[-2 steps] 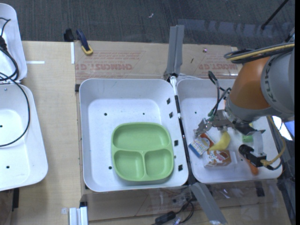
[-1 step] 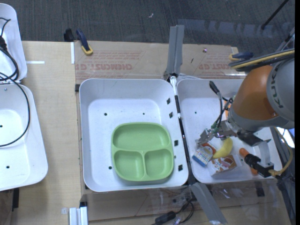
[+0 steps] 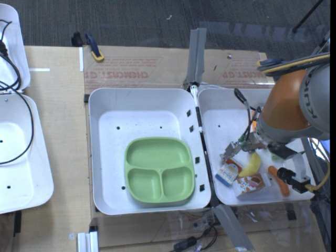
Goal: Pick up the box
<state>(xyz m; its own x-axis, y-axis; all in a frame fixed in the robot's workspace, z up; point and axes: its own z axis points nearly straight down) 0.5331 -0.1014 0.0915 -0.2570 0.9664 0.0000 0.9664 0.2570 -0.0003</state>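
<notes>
- Near edge of the right bin (image 3: 210, 140): a flat box (image 3: 250, 185) with a red and white printed face is lying on the bin floor, near the front wall, tilted slightly.
- Just left of it, a small blue and white carton (image 3: 227, 174) is lying at an angle, apart from the flat box by a narrow gap.
- Right of the flat box, an orange carrot (image 3: 277, 180) is lying along the floor, pointing toward the near right corner.
- A yellow banana (image 3: 252, 165) is resting just beyond the flat box, its near end touching or overlapping the box's far edge.
- The gripper (image 3: 234, 148) is hanging low over the right bin, just left of and beyond the banana; whether its jaws are spread or closed cannot be told from this angle, and nothing is visibly sitting between them.
- The grey arm with its orange band (image 3: 286, 106) is reaching in from the right, covering the far right part of that bin.
- Left bin (image 3: 100, 140): a green divided plate (image 3: 158, 169) is sitting on its floor, toward the near right side.
</notes>
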